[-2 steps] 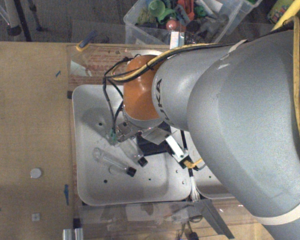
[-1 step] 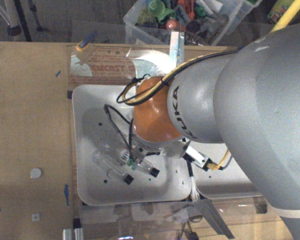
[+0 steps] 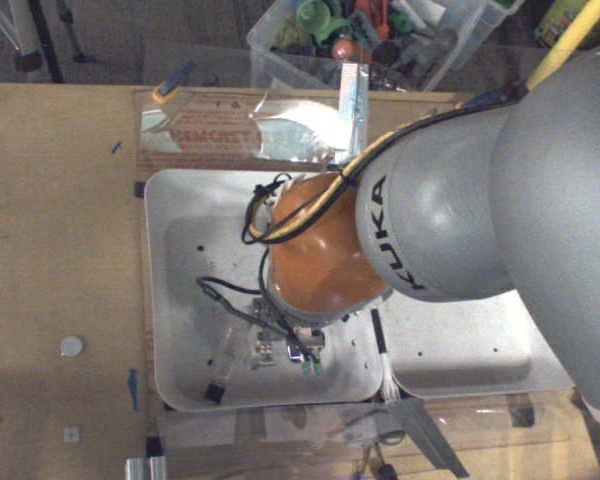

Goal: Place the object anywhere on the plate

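Arm (image 3: 460, 198) is lowered over the left bin (image 3: 180, 268); gripper (image 3: 285, 346) state and contents cannot be told. Object and plate are not discernible, possibly under the wrist. Risk: lifting off without any grasp.

The object (image 3: 213, 392) is a small dark, almost black piece with a blocky outline. It lies flat on the white floor of the left bin (image 3: 170, 268), close to that bin's near-left corner and just inside its front rim. A faint, pale, see-through streak slants from it toward the bin's middle; whether that streak is part of the piece cannot be told.
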`<state>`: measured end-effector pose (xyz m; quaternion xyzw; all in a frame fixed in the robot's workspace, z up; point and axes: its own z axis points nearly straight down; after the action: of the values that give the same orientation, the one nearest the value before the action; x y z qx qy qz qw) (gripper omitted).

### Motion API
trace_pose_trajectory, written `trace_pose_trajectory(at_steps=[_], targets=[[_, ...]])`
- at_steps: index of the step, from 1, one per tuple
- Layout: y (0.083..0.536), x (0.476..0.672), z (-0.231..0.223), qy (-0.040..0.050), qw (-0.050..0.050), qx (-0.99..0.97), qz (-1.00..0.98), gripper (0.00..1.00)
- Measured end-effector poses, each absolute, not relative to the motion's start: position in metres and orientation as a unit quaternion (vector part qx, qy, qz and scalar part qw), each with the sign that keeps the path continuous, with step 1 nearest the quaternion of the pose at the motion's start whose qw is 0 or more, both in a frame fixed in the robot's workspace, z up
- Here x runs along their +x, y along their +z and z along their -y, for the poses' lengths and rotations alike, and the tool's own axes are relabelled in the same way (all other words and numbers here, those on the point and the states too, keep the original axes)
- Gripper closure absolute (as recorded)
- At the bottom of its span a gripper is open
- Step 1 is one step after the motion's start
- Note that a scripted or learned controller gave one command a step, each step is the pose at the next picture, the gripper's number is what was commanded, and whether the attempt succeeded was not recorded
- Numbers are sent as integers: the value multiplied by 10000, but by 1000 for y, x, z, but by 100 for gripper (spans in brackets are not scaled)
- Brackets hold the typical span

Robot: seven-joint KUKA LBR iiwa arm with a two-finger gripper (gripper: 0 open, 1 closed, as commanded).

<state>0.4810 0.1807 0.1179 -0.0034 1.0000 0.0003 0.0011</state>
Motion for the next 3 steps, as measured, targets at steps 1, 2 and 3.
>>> trace_pose_trajectory(at_steps=[1,2,3], targets=[[198,495,-182,16,25,-1197,-9928,100],[202,491,-225,18,29,-3013,-9535,100],[107,526,-190,16,30,-1935,-9811,100]])
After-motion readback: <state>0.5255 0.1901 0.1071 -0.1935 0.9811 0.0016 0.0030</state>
